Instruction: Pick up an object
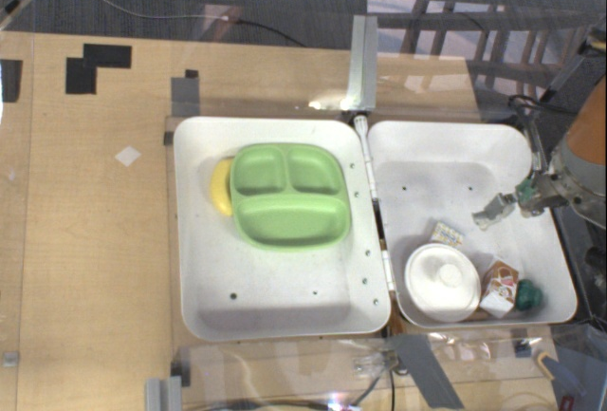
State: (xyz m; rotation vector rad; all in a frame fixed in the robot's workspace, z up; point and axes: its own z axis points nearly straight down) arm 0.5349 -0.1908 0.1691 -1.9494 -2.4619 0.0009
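Dark ribbed carpet lies at the far side; a pale wooden bench [85, 238] takes up the rest, marked with black tape patches near its far left corner.

Item: left bin [275, 309], shallow, white. Holds a green divided tray [287, 194], lying flat toward the far side, with a yellow piece [220, 188] tucked against its left edge, partly under it; probably left where it last fell.

Item: right bin [436, 153], same make, touching the left bin along a metal divider. Its near right corner is crowded: a white round lid or bowl [442, 279], a small printed packet [446, 233] just beyond it, a red-and-white carton [500, 288] at its right, and a green lump [528, 295] touching the carton.

Item: my gripper [495, 210], reaching in from the right over the right bin, above and beyond that cluster. Whether my fingers are parted or closed I cannot tell; nothing visible is between them.

Judgement: candidates for pickup sit nearest me in the right bin, so I hover there; crowding may spoil a grasp.
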